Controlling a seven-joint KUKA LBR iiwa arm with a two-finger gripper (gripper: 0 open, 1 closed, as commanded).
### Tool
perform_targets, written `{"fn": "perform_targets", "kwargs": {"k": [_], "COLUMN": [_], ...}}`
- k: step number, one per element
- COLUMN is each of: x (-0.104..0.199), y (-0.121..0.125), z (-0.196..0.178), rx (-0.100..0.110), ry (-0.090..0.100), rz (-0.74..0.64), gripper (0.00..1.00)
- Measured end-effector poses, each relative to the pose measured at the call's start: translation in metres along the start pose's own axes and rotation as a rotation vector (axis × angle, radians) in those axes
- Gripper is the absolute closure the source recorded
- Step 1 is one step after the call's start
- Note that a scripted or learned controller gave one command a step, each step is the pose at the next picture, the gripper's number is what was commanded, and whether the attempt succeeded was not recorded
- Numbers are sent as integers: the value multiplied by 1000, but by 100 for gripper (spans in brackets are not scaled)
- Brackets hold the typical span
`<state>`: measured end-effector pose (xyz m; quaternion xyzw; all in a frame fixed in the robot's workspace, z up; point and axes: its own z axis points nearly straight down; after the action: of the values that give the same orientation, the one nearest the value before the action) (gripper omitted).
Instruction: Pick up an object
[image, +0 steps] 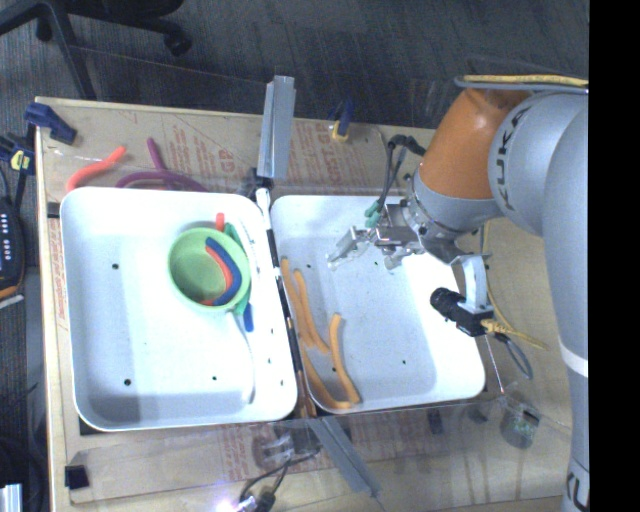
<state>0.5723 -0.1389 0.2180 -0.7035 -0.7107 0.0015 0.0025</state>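
Hovering over the upper middle of the right bin (440, 372), the pincer (365, 254) points its metal fingers toward the left of the frame. The fingers (343, 248) stand apart in a fairly wide spread, with nothing between them. Bare white bin floor shows under and around them. I cannot tell whether the tips touch that floor or hang just above it. The grey arm (545, 140), with its orange band (462, 140), comes in from the upper right of the frame.

Things to pick lie in both bins. In the right bin, a long orange strip (299, 300) runs down along the left wall. A second orange strip (342, 365) curves from mid-bin to the lower wall. Both lie below and to the left of the pincer, apart from it.

In the left bin (100, 385), a green cup (196, 266) sits right of centre, near the wall shared with the right bin. A red piece (226, 258) and a blue piece (238, 276) nest along its right side, and a blue handle (246, 319) sticks out toward the lower right. These are well apart from the pincer.

On the worktop (205, 135) above the left bin lie a red tool (95, 168) and a purple tube (152, 180), outside both bins.
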Motion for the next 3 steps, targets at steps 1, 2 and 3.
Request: {"fn": "perform_targets", "kwargs": {"k": [1,2,3], "x": [13,11,40], "y": [-38,-38,14], "z": [115,105,8], "rx": [1,2,-4], "ry": [-1,-3,-2], "rz": [-64,-68,-212], "gripper": [0,100,100]}}
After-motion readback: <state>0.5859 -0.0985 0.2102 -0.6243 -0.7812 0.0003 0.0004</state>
